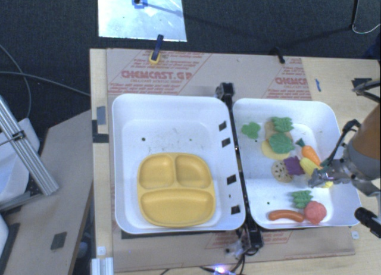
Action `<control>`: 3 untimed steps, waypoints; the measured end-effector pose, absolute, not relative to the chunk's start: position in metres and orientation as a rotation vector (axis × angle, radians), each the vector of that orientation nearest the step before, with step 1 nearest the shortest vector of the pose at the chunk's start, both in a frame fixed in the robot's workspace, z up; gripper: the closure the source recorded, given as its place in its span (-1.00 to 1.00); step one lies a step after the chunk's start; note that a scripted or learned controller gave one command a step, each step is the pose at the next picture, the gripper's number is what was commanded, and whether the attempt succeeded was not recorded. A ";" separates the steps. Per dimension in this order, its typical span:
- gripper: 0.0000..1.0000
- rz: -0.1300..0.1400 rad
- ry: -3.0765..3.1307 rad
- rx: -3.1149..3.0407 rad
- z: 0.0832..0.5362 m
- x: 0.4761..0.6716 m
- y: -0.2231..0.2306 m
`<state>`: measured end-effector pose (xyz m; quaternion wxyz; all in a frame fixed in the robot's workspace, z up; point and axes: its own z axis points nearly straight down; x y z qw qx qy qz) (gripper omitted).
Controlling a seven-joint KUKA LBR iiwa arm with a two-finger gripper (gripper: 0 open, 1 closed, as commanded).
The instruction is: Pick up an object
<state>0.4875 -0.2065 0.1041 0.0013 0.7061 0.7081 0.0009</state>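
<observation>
The right bin (333,119) holds several toy foods: green leafy pieces (281,143), a small green piece (250,129), an orange carrot (309,152), a purple piece (293,165), a yellow piece (309,165), a round cracker (281,172), a green sprig (302,197), a red sausage (286,215) and a red ball (316,211). My gripper (318,178) reaches in from the right and sits low in the bin, just right of the purple and yellow pieces and above the green sprig. Nothing shows between its tips.
The left bin (128,119) holds a yellow divided plate (176,194). A black divider with clips (233,155) runs between the bins. Cardboard lies under both. A metal frame (24,149) stands at the left.
</observation>
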 end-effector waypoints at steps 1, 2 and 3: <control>1.00 0.002 2.225 2.220 0.084 0.487 -0.205; 1.00 0.005 2.225 2.216 0.095 0.488 -0.205; 1.00 0.007 2.225 2.213 0.106 0.489 -0.205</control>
